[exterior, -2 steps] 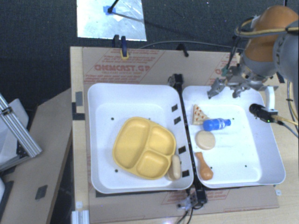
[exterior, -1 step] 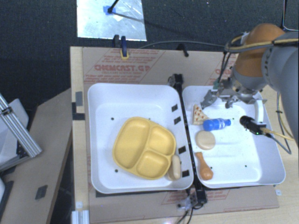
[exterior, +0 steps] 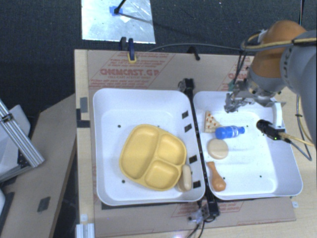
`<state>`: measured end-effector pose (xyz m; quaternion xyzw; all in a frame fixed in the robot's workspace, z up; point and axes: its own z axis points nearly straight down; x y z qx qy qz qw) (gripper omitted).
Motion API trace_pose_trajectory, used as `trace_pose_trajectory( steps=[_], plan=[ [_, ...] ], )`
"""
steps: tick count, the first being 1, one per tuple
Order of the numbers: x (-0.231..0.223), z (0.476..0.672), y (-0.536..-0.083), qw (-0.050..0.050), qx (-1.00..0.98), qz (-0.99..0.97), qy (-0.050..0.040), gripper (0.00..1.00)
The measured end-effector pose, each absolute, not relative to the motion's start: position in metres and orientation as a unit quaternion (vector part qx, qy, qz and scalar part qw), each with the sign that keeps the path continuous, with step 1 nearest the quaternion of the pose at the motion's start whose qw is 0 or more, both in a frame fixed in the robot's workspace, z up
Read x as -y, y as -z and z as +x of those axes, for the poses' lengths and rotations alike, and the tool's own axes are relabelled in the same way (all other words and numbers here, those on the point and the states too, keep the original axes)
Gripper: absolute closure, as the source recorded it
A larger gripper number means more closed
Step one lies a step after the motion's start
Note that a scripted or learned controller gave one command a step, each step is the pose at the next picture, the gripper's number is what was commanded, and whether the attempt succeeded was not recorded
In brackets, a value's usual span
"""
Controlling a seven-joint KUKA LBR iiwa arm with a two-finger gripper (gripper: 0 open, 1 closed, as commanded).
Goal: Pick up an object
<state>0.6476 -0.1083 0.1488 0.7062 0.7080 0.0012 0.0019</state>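
With the gripper hung near the right bin's far edge, its grip state indiscernible, the blue bottle could be rolled aside if caught off-centre.

On the brown board under my two bins I can read red printed letters "CHEMCAST GP"; other red prints there are too unclear.
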Motion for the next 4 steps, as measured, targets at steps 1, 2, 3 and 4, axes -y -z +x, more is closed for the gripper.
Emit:
trace_pose_trajectory(
  steps=[1,2,3,4],
  plan=[
    [0.111,0.645,-0.213,0.003,-0.708,0.706,-0.0024,1.0],
    [0.112,0.646,-0.227,0.001,-0.708,0.706,-0.0012,1.0],
    [0.063,0.652,-0.236,0.001,-0.71,0.704,-0.0013,1.0],
    [-0.001,0.656,-0.237,0.0,-0.711,0.703,-0.0018,1.0]
  ],
)
